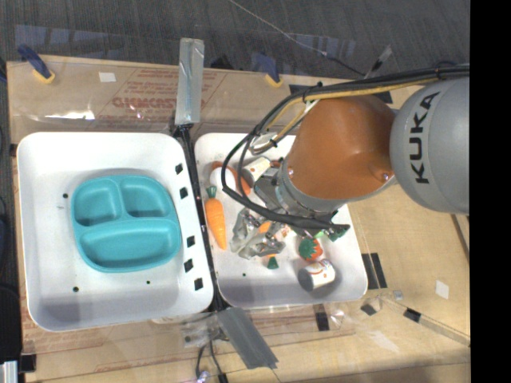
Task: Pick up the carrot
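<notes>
I see the arm (375,150) reaching in over the right bin (231,290), gripper (255,238) low inside it, just right of the carrot (215,223). Can't tell the gripper's state from here. Carrot lies along the right bin's left wall, green top pointing away, apart from the gripper. Small items clutter the bin: a red-and-green piece (311,248), a grey-white can (317,275) near the front. Left bin (40,214) holds a teal divided plate (124,222). Both bins sit on the counter (415,238).
</notes>
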You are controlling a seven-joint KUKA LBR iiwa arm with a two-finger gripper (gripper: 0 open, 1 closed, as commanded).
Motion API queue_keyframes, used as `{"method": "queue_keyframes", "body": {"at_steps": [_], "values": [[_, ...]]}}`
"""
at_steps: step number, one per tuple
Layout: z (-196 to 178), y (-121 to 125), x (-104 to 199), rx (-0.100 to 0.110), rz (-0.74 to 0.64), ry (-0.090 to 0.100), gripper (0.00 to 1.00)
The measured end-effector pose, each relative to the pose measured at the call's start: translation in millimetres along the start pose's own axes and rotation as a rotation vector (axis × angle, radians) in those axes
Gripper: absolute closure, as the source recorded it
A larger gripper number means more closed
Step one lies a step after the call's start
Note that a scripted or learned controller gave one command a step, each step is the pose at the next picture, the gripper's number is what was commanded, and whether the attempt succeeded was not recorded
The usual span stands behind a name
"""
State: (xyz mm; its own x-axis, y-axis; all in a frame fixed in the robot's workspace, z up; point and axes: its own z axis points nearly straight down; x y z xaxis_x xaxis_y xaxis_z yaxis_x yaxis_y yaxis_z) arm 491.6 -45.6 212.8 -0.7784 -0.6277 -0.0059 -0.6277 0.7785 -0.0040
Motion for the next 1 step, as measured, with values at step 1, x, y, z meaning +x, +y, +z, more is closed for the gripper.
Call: {"method": "queue_keyframes", "body": {"at_steps": [1], "values": [[-11.7, -41.6, -34.9, -0.002, -0.040, 0.004, 1.00]]}}
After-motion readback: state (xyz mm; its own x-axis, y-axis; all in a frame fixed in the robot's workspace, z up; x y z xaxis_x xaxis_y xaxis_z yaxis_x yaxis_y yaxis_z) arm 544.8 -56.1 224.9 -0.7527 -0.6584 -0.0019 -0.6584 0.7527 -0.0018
